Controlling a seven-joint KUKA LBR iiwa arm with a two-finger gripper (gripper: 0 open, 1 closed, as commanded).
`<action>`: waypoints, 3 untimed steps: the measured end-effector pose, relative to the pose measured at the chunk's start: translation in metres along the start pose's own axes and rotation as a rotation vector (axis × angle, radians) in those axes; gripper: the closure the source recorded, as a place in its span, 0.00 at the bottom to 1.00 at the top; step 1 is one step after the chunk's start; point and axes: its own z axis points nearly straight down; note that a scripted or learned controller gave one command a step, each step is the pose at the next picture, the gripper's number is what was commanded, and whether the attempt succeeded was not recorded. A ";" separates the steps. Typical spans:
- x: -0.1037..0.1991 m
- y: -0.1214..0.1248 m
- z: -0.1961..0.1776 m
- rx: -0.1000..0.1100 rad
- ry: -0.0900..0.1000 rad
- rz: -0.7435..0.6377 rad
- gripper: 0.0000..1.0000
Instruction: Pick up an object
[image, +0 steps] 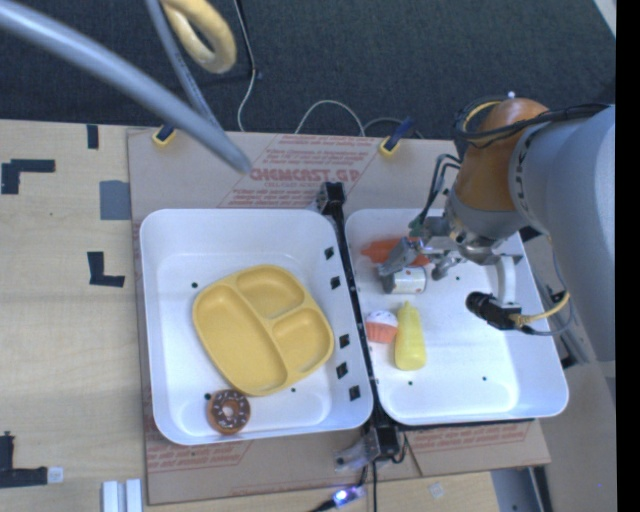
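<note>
The arm (545, 190) reaches in from the right, its orange band sitting high over the right bin (520, 395), and the gripper (405, 262) is down low at the upper left part of that bin. It hangs right over a small orange-red object (377, 248) lying near the divider between the bins, and something pale and blocky (406, 283) sits just under the fingertips; whether that is a loose item or part of the tool cannot be told from here. Are the fingers apart or together? Cannot tell, the wrist hardware hides the gap. Just below the gripper, a yellow bottle-like object (409, 337) lies roughly lengthwise in the right bin, and touching its left side is a small piece with orange, white and pink bands (381, 327). Over in the left bin (165, 260), a yellow divided plate (263, 327) with three compartments lies flat in the middle, and a chocolate doughnut with sprinkles (228, 411) rests near the bin's lower edge, just beside the plate's bottom rim.
</note>
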 end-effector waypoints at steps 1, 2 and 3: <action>0.001 0.001 0.030 -0.007 0.002 0.000 0.00; 0.002 0.002 0.020 -0.008 0.001 -0.002 1.00; -0.005 -0.006 -0.033 -0.008 0.000 0.000 1.00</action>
